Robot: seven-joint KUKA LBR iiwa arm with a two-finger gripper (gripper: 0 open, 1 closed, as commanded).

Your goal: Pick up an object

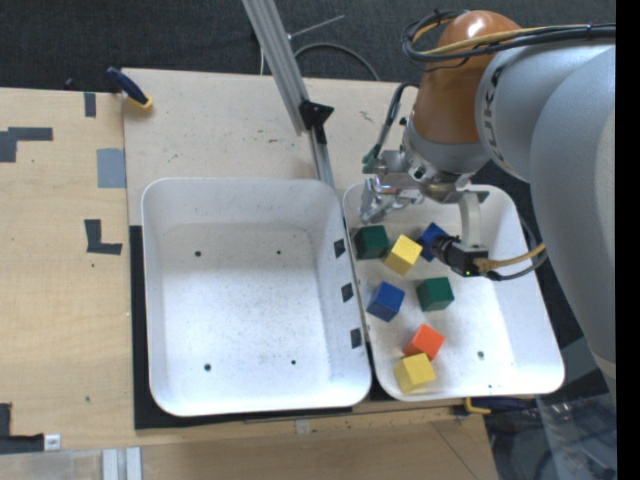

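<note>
Camera view looks down on a pale wooden surface (60,268) with grey tape patches, dark carpet-like floor behind at twelve o'clock. Two shallow white plastic bins sit side by side: the left bin (250,388) speckled with dust, the right bin (520,358) holding small cubes. And there's the grey arm, orange band gleaming, its jaws (378,204) low at the right bin's eleven o'clock corner — whether released or clenched, cannot tell. Just below sits a dark green cube (372,242), a yellow cube (404,254) beside it, then blue (385,301), green (435,293), orange (427,341) and another yellow (415,371).
</note>
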